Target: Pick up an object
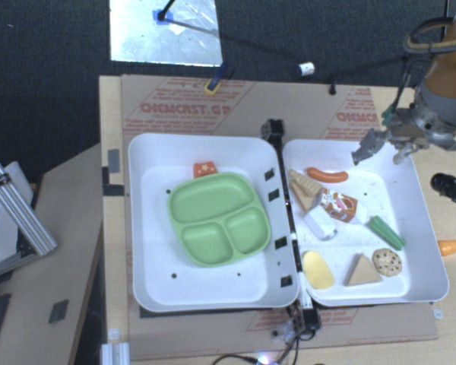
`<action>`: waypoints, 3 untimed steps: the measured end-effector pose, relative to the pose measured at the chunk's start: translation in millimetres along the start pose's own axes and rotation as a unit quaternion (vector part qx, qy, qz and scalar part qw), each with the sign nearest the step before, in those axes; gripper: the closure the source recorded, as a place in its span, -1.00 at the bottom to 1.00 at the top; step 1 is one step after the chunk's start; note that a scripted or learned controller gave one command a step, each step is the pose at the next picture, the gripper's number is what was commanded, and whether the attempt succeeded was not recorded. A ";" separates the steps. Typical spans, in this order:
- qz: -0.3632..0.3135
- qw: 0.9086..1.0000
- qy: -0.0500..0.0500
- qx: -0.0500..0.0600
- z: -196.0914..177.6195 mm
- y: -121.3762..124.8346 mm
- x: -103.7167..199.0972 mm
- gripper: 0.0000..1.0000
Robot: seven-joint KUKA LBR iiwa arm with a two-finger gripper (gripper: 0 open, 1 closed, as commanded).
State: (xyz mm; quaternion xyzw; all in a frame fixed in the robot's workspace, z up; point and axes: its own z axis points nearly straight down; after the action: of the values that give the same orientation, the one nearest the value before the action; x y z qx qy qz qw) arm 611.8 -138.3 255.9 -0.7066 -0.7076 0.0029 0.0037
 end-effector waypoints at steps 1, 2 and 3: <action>-0.001 1.000 -0.001 -0.005 -6.6 1.9 0.2 -1.00; 0.000 1.000 0.000 -0.004 38.8 -2.8 6.6 -1.00; -0.002 1.000 0.000 -0.004 96.0 6.1 11.0 -1.00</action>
State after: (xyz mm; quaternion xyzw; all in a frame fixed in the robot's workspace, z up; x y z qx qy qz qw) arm 616.9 -127.2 159.8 -0.7054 -0.7088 0.0005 0.0009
